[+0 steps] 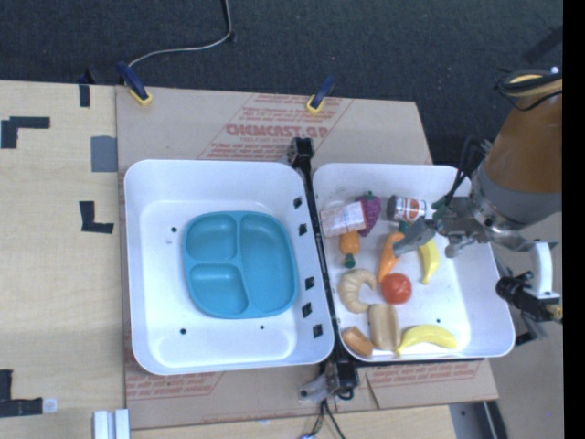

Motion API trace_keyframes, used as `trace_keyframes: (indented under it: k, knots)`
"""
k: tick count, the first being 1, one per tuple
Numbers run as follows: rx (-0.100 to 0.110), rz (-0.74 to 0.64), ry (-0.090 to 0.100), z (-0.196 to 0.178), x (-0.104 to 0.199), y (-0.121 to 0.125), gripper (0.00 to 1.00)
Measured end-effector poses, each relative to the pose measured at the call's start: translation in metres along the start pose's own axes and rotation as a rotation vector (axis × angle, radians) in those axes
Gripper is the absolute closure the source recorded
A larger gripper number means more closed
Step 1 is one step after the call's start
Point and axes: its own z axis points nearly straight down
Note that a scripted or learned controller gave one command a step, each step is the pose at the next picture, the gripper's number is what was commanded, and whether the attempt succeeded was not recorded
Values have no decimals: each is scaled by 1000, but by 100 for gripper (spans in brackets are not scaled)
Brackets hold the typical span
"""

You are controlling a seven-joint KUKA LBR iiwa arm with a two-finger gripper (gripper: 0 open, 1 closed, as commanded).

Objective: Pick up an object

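The right bin (475,300) holds several toy foods. Among them are a small bottle (407,208) with a red label, a purple fruit (370,210), a clear packet (344,218), two orange carrot-like pieces (350,242) (388,259), a red tomato (396,288), a croissant (356,286), a bread roll (382,323) and two yellow bananas (428,262) (428,338). My gripper (418,234) hangs low over the upper middle of this bin. It sits just below the bottle and between the orange piece and the upper banana. No object can be seen lifted by it.
The left bin (151,199) holds a blue divided plate (240,263). A black clip divider (311,245) runs between the two bins. Both bins rest on a cardboard sheet (265,131) with yellow clamps at its far edge. The arm's body (526,172) looms over the right bin's right rim.
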Motion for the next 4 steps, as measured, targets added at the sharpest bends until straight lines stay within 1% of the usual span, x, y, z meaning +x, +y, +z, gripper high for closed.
trace_keyframes:
  k: [1, 2, 3, 4]
  knots:
    - [0, 2, 0, 143, -39, 14, 0]
    - [-6, 1, -6, 148, -2, 112, 0]
    - [13, 4, -2, 150, -2, 132, 0]
    - [8, 3, -5, 140, -3, 133, 100]
